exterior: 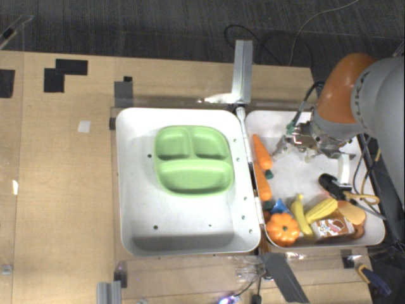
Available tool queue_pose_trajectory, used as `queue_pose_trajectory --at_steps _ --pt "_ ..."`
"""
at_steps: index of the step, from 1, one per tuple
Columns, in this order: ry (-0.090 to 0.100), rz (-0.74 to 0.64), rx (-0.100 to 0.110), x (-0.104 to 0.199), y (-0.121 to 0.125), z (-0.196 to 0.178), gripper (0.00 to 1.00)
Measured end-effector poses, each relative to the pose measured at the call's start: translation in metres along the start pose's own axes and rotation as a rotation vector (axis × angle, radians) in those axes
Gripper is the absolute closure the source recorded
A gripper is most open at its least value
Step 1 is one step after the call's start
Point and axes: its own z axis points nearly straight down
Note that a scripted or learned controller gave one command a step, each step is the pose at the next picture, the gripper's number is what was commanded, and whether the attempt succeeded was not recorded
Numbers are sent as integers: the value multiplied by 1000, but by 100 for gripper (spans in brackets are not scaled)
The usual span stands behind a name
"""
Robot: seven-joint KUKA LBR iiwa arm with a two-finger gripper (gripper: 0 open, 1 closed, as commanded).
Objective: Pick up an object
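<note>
1. Arm point(370, 97) comes in from 3 o'clock side, grey w/ orange band; it hangs over the upper part of the right bin point(288, 120).
2. Gripper point(296, 145) is above bare white floor of that bin, near its 12 o'clock wall; fingers are spread apart, nothing between them.
3. Carrot point(261, 154) lies along the bin's 9 o'clock wall; a second carrot point(263, 185) is just below it, toward 6 o'clock.
4. At 6 o'clock corner: small pumpkin point(283, 228), banana point(301, 215), corn point(321, 208), a red packet point(330, 227); all close together, some touching.
5. Left bin point(136, 189) holds a green divided plate point(193, 159), approx. in its middle.
</note>
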Motion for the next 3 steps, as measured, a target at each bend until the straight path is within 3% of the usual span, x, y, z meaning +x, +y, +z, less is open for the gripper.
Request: queue_pose_trajectory --at_steps 1,2,3 --pt "1 -27 -9 83 13 -92 0" --pt "-1 2 -7 48 50 -92 0" --pt "0 -30 -7 97 47 -92 0"
